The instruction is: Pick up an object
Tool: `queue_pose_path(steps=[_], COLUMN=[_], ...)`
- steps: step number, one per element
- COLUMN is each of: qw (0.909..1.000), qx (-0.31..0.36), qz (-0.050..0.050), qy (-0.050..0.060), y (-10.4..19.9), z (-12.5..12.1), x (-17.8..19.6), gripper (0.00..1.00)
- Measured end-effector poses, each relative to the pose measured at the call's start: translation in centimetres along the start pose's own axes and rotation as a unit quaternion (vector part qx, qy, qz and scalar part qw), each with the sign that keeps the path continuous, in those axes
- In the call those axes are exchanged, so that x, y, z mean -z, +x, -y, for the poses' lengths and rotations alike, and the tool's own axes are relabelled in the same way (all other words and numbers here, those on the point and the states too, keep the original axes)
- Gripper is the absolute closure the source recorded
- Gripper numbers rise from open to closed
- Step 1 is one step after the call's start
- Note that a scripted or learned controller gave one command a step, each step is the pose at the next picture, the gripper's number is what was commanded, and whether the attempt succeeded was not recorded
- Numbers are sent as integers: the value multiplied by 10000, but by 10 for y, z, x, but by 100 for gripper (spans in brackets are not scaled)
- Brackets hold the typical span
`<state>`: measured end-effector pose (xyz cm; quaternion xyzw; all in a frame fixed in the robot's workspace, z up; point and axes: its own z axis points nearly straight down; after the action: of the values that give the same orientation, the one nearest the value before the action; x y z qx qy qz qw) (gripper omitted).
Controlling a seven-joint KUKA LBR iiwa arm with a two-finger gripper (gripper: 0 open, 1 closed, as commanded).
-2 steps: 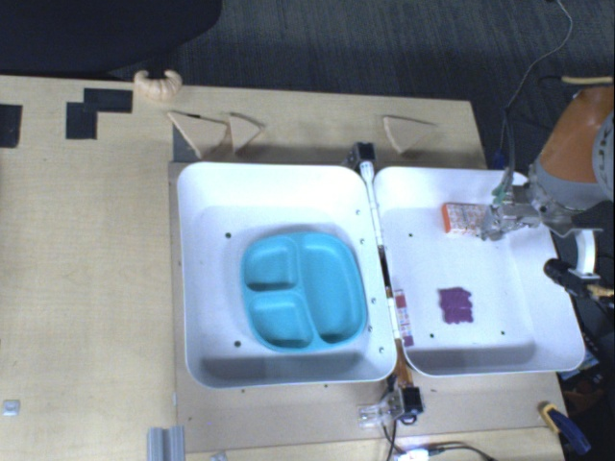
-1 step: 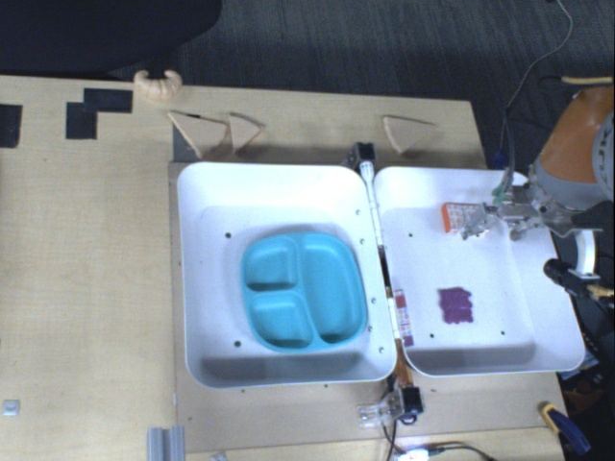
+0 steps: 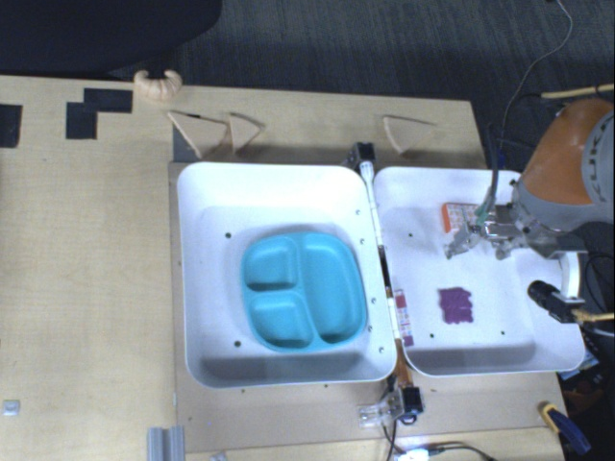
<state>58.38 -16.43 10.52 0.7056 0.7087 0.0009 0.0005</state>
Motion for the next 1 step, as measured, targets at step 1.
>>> queue_pose_path(steps=[1], qw=[10000], qx=[-13], qz=[13], qy=[-36], y=[13], z=[50], x=[-18], gripper=[0])
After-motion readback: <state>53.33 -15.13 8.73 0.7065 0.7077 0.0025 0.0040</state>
